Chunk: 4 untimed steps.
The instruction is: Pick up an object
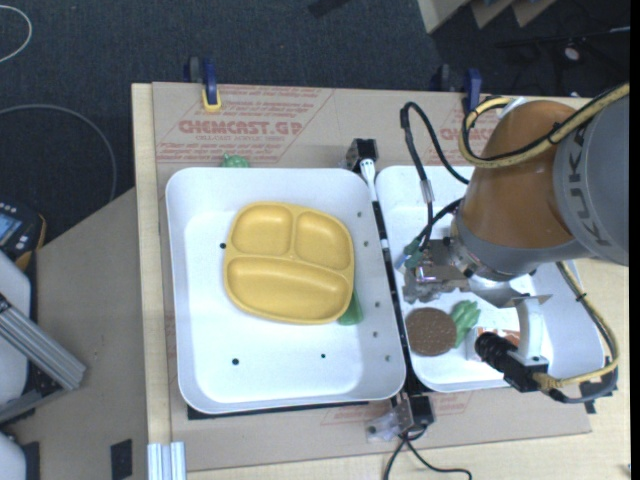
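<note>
In the right bin (570, 343), a brown round disc (430, 331) lies near the front left corner. A small green piece (466, 315) sits just to its right, and a bit of something orange (511, 339) shows further right. My gripper (427, 274) hangs low over the right bin's left side, just behind the brown disc, under the grey arm with its orange band (515, 183). In the left bin (200, 298) rests a yellow divided plate (290, 262), with a green scrap (351, 314) peeking out at its front right edge.
A black divider strip (380, 238) runs between the two bins. Cables (425, 158) loop from the arm over the back of the right bin, and a black fitting (510, 363) sits at its front. The cardboard base (250, 118) extends behind the bins.
</note>
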Tool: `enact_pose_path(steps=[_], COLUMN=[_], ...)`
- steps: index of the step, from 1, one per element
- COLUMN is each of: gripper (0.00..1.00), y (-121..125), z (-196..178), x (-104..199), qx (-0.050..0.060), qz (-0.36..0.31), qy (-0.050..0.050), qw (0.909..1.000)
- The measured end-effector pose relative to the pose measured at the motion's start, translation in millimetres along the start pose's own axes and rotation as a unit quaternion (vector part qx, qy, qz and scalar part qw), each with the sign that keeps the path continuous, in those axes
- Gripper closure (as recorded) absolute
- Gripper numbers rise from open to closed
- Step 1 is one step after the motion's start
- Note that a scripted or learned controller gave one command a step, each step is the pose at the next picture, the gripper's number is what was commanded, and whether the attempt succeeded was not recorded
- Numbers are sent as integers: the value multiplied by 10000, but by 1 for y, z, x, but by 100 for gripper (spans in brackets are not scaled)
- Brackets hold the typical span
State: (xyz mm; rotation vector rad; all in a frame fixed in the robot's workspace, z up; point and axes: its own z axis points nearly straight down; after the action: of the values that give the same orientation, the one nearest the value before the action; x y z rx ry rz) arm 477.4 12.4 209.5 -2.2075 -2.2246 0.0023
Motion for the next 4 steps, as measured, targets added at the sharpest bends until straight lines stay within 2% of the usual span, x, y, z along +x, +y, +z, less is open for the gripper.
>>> enact_pose_path(steps=[1,2,3,4], gripper=[100,100,100,100], y=[0,2,2,3], z=[26,1,2,-212], x=[-63,8,76,55], qx=[-3,-49,-35,-136], qz=[76,0,-5,29], qy=[-27,-11,-11,-3], qw=[10000,10000,10000,9999])
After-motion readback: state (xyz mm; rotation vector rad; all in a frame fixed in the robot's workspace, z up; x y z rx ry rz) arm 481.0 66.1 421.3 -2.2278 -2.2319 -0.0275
